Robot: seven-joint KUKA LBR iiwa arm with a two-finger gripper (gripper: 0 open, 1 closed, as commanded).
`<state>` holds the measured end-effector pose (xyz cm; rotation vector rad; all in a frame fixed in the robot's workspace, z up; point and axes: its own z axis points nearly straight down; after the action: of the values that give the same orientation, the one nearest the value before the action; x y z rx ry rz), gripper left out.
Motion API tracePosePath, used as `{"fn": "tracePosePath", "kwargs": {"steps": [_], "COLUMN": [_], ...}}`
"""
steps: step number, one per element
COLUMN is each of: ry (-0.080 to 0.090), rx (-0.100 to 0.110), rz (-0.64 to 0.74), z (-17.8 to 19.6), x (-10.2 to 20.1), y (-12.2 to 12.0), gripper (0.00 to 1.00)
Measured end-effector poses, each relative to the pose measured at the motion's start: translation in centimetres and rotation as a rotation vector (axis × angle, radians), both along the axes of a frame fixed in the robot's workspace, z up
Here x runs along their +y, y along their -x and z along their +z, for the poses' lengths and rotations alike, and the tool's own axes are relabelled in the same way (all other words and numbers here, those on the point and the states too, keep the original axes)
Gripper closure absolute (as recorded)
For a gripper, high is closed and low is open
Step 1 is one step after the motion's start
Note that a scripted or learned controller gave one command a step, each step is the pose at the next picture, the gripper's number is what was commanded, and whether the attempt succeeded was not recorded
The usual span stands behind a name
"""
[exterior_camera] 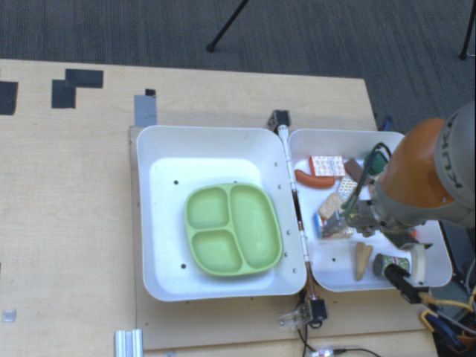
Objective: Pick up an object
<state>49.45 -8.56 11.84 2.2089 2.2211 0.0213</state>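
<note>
My gripper (pixel 341 223) reaches down into the right bin (pixel 335 280), near its left-middle. It hangs over a small pile of items, beside a tan cracker-like piece (pixel 330 203). Just below it lies a pale flat item with a blue edge (pixel 324 232). A red sausage (pixel 313 178) and a red-and-white checkered packet (pixel 326 166) lie toward the bin's far side. A brown piece (pixel 352 171) sits next to the packet. A tan cone (pixel 362 259) lies nearer the front of the bin. The arm hides the bin's right part.
The left bin (pixel 167 199) holds a green divided plate (pixel 232 229). A raised rim (pixel 291 199) separates the two bins. The wooden bench (pixel 67 222) stretches out to the left.
</note>
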Motion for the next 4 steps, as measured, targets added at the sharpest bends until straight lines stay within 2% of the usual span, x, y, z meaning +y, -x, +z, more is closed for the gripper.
{"fn": "tracePosePath", "kwargs": {"steps": [1,2,3,4], "ry": [0.004,0.004,0.004,0.004], "rx": [0.009,0.004,0.004,0.001], "rz": [-0.005,-0.004,-0.004,-0.002], "z": [-3.2,-2.1,-2.1,-1.0], "x": [0.0,0.0,0.0,0.1], "y": [0.6,0.4,0.4,0.3], "gripper": [0.00,1.00,0.00,1.00]}}
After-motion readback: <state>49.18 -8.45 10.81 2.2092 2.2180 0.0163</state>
